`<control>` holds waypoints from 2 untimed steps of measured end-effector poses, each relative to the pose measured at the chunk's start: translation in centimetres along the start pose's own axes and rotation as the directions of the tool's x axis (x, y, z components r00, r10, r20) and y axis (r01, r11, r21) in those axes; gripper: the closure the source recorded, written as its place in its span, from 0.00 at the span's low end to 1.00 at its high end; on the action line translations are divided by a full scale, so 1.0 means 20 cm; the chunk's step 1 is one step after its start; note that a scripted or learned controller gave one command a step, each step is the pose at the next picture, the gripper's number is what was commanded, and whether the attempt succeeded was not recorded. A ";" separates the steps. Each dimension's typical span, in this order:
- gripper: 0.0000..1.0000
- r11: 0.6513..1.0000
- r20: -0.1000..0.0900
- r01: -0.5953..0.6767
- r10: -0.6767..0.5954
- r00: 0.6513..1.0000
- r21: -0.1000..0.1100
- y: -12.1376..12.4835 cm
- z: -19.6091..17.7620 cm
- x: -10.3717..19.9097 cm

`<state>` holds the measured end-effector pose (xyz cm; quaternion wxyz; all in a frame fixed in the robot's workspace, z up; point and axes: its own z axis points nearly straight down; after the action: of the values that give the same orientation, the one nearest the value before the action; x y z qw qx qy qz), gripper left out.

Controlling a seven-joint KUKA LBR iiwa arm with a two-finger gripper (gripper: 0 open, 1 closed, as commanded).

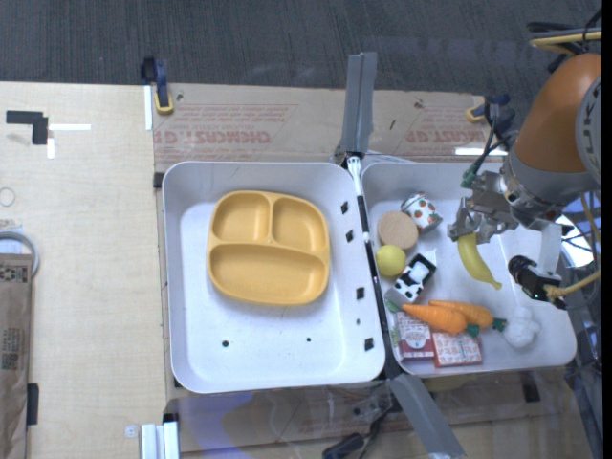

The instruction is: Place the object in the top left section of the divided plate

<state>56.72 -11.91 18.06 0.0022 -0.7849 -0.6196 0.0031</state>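
Wooden bench (76,256), two white bins. Left bin (191,285): yellow divided plate (270,247). Right bin (545,338): jaws (475,226) seemingly closed on banana (475,259) top; grip unclear, carrot (448,315) below.

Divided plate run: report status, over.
End effector over right bin, at banana's top end; grasp unconfirmed. Divided plate in left bin, top left section bare. Nothing blocking plate.

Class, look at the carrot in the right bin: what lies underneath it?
The carrot lies across the top edge of a flat red-and-white packet. The packet's lower part shows; its upper strip under the carrot is covered.
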 end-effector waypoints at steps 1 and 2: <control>1.00 0.998 0.001 0.067 -0.067 0.998 0.000 0.07 -0.23 0.08; 1.00 0.962 0.001 0.274 -0.274 0.962 0.000 0.35 -0.05 -0.07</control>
<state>63.32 -14.85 18.94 0.0021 -0.6918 -0.7221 0.0030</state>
